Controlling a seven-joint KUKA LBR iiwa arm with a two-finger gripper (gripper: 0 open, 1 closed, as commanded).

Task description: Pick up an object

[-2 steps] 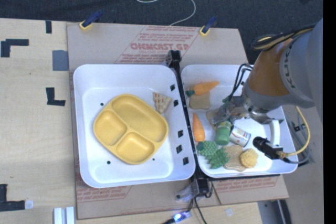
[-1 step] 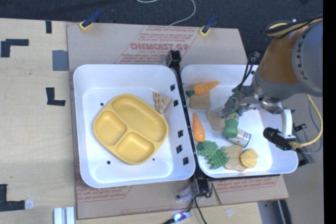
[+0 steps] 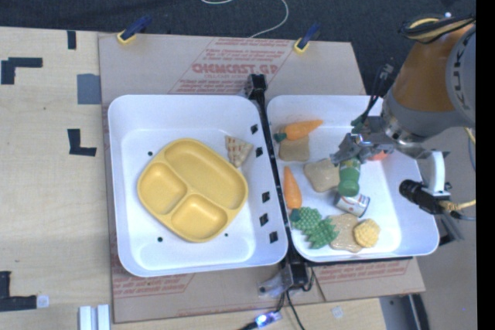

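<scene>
1. Camera view: the two-finger gripper [image 3: 349, 158] hangs over the centre of the right white bin [image 3: 402, 243], directly above a green plastic bottle-shaped toy [image 3: 349, 180].
2. Finger state cannot be determined.
3. A yellow three-compartment plastic tray [image 3: 192, 188] occupies the centre of the left white bin [image 3: 131, 243].

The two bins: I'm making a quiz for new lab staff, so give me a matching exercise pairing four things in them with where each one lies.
Things:
1. yellow divided plate
2. corn cob
3. long carrot
4. green grapes

Places:
A. right bin, far edge near the divider
B. left bin, in the middle
C. right bin, near right corner
D. right bin, near edge close to the divider

Pairs: 1-B, 2-C, 3-A, 4-D
</scene>
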